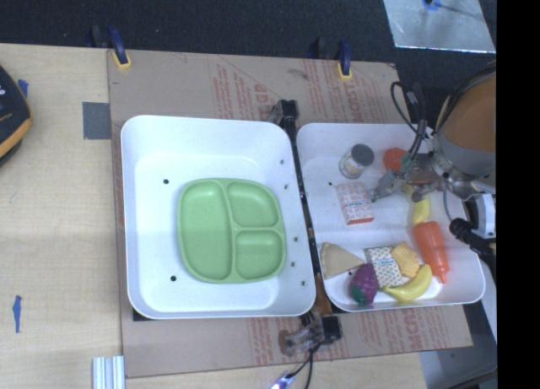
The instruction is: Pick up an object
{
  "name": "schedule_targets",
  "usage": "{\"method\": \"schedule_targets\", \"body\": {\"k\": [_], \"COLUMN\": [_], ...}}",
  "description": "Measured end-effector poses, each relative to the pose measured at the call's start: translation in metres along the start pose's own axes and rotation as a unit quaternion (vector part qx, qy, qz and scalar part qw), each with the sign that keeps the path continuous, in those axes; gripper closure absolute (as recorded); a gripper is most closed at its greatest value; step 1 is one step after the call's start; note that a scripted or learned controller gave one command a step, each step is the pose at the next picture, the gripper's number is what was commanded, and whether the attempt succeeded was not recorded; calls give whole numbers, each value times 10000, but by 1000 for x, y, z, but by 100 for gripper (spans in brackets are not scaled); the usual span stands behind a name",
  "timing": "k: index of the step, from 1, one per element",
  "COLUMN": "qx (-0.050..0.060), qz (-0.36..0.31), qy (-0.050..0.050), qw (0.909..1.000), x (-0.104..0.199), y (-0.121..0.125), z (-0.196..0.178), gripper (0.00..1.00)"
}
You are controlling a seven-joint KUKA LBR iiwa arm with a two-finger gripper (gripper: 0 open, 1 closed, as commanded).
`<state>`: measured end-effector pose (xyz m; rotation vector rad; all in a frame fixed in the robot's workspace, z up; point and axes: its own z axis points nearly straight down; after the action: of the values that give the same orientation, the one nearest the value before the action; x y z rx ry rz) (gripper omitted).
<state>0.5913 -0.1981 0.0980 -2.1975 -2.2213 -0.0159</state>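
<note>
1. left bin (143,210): holds a green divided plate (229,229), lying flat about mid-bin.
2. right bin (325,147): crowded with small items.
3. far part of right bin: small grey-lidded can (357,159), with a red-orange round piece (394,158) just to its right.
4. middle of right bin: white packet with red print (356,203), lying flat near the can.
5. near part of right bin: tan wedge (339,258), purple grapes (364,283), checkered packet (385,266), yellow banana (410,286), all packed close together.
6. right side of right bin: orange carrot (431,249), with a small yellow piece (420,209) just beyond its far end.
7. gripper (403,178): over the right bin's far-right area, between the red-orange piece and the yellow piece; grey arm with orange band (472,126) entering from the right.
8. fingers: spread narrow, dark and cluttered; cannot tell if anything sits between them.
</note>
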Motion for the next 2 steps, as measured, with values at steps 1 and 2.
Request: {"method": "schedule_targets", "body": {"k": [1, 2], "qx": [69, -11], "qz": [25, 5], "qy": [9, -45], "qw": [10000, 10000], "x": [-7, -9], "y": [65, 68], "z": [4, 2], "gripper": [0, 0]}}
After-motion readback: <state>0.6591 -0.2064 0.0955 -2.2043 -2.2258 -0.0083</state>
